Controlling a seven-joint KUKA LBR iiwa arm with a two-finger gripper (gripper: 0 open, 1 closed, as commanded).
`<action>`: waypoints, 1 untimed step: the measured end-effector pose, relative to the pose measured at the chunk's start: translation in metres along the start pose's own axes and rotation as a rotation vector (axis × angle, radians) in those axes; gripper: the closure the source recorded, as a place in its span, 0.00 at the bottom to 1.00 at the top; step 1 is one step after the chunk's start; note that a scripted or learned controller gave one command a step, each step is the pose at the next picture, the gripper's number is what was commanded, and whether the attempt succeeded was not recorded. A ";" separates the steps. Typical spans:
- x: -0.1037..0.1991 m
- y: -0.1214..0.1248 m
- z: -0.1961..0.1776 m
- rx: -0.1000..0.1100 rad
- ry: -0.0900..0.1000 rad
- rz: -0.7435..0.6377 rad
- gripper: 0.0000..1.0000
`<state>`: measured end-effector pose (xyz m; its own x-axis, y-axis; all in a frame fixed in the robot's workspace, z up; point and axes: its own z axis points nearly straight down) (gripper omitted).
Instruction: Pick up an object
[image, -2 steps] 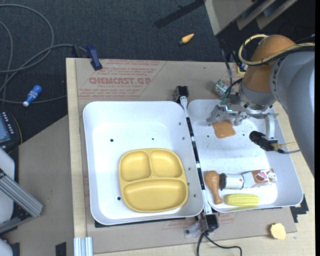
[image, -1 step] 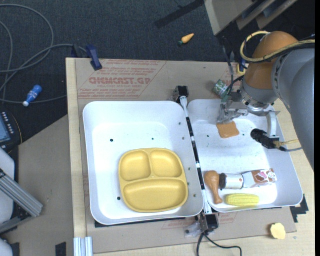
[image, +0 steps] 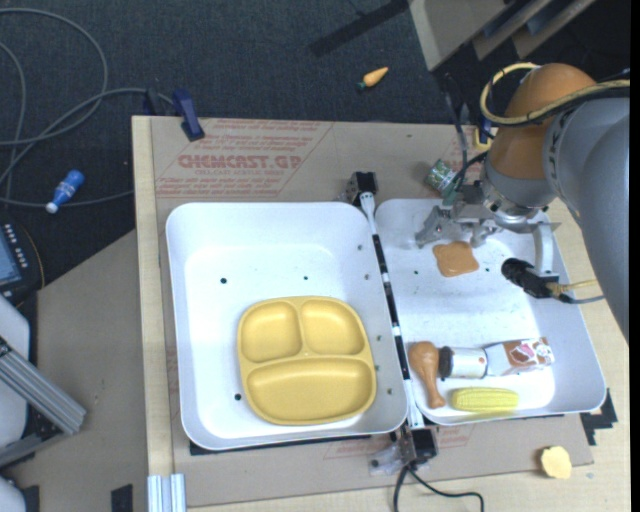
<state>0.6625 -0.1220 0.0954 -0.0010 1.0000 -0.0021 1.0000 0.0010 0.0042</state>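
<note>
My jaws hang over the far part of the right bin, but I cannot tell how they stand. My gripper sits just above a tan piece, maybe touching it. Along the near edge lie a drumstick, a bottle and a corn cob. The left bin holds a yellow tray.
</note>
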 end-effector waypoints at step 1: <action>-0.003 -0.018 0.011 0.008 0.002 0.001 0.00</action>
<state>0.6443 -0.1251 0.0842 0.0004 1.0000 0.0003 1.0000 -0.0004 -0.0038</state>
